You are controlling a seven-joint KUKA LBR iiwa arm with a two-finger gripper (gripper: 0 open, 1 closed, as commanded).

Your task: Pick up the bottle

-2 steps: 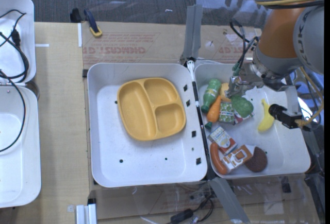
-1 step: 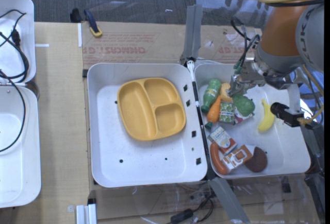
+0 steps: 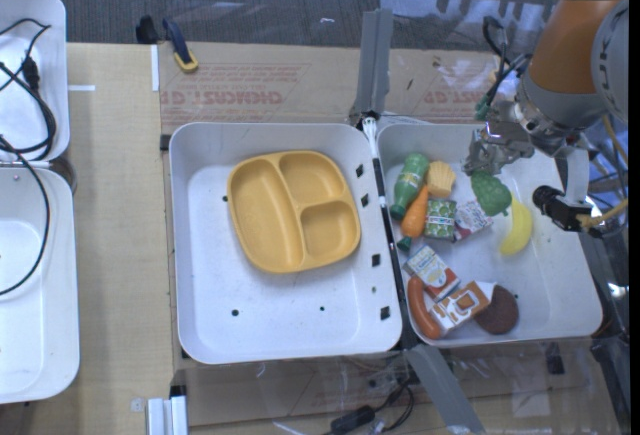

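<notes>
The small green plastic bottle lies by the right-hand white bin's left wall, hemmed by an orange carrot (a nudge could jam it), while the gripper, grip unreadable, hangs nearer a green pepper, risking a wrong grab.

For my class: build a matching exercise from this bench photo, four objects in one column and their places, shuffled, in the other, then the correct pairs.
Things:
1. yellow divided plate
2. green bottle
3. banana
4. gripper

Places:
A. right bin, near its right side
B. left bin
C. above the right bin's far end
D. right bin, by the divider beside a carrot

Pairs: 1-B, 2-D, 3-A, 4-C
</notes>
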